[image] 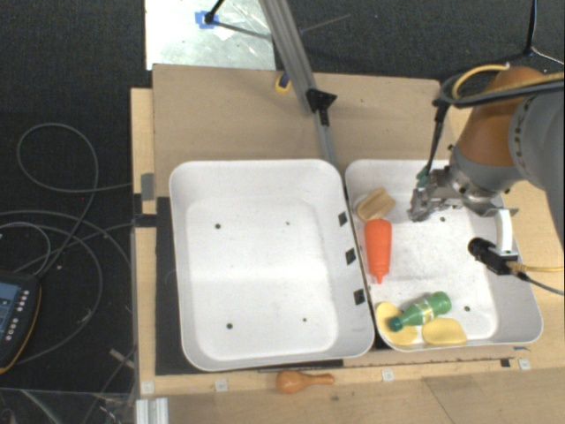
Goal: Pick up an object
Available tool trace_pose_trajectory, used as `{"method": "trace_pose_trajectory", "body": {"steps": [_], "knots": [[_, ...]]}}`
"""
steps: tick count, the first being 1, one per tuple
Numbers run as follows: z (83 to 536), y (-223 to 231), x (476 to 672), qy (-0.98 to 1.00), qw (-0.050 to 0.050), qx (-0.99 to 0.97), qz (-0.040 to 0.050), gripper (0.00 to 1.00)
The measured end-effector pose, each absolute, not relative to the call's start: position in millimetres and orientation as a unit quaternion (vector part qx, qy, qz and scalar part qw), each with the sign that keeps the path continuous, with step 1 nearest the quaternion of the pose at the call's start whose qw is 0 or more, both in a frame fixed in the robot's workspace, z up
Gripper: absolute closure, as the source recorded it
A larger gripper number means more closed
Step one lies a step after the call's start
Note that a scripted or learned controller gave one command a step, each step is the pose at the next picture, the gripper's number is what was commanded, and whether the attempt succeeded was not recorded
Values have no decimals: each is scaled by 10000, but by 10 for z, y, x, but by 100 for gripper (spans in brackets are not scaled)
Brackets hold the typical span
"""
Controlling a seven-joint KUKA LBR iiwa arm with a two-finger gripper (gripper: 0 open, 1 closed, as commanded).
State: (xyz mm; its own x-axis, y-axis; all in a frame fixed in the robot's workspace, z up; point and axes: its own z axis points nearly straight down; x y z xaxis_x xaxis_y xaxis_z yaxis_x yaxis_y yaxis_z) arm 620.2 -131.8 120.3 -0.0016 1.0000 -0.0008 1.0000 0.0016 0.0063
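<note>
An orange carrot, tapering toward its lower end, is lying upright along the left side of the right bin, with a tan block just above it and a green bottle resting across two yellow pieces near the front edge. The left bin is sitting beside it. The gripper is hanging over the right bin's upper part, near the tan block, and how wide it stands cannot be told.

Grey arm, orange band
</note>
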Motion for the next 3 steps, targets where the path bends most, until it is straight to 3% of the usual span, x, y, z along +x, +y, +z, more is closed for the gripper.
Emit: {"method": "trace_pose_trajectory", "body": {"steps": [2, 3], "knots": [[2347, -1286, 6203, 7092, 34, 7050, 23, 100], [2211, -1285, 6211, 7092, 7, 7050, 1, 100]]}}
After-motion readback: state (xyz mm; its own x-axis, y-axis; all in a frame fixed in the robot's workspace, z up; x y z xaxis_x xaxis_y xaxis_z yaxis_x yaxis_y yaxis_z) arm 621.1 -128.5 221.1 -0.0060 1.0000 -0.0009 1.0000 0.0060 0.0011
